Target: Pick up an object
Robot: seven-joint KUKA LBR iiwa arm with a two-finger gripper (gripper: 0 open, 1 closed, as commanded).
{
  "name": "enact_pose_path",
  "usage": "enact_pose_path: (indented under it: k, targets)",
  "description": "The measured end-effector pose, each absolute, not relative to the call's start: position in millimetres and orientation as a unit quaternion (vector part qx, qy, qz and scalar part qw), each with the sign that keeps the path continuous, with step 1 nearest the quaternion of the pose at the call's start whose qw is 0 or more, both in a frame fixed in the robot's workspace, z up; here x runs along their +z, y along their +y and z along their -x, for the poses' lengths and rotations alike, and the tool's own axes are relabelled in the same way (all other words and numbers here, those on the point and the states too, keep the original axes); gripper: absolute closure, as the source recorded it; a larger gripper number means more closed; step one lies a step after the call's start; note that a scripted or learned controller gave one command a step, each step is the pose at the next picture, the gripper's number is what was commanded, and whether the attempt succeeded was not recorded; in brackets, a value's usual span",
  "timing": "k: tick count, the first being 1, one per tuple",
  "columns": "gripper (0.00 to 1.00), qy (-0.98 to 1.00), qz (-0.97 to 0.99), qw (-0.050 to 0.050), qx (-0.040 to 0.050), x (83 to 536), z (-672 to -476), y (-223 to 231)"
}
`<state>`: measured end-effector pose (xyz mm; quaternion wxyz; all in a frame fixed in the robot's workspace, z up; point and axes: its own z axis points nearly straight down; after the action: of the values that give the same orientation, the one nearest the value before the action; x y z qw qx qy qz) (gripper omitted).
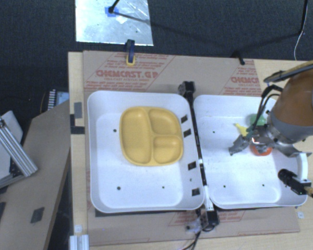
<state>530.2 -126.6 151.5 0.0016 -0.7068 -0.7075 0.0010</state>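
yellow tray (150,135) in left bin (104,191), gripper (243,142) low in right bin (224,191), orange thing (261,150) at its 3 o'clock, can't tell its grip state

dark carpet floor (208,14) around a wooden bench (161,69), shiny metal sheet (113,14) lying behind.

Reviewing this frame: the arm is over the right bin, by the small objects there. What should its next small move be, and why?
Probably a short descent onto the small cluster in the right bin. The gripper hangs beside it, next to a yellow-green piece and an orange-red one, and nothing visibly sits between its fingers. The yellow divided plate lies in the left bin, far from the arm, so the cluster looks the nearer target.
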Motion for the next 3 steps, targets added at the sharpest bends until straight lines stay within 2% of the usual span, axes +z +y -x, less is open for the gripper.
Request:
enact_pose_path:
  k: [2, 3]
  targets:
    - [0.0, -0.707, 0.707, 0.001, 0.0002, 83, -533.0, -123]
    - [1.0, -0.707, 0.707, -0.001, -0.0007, 95, -534.1, -123]
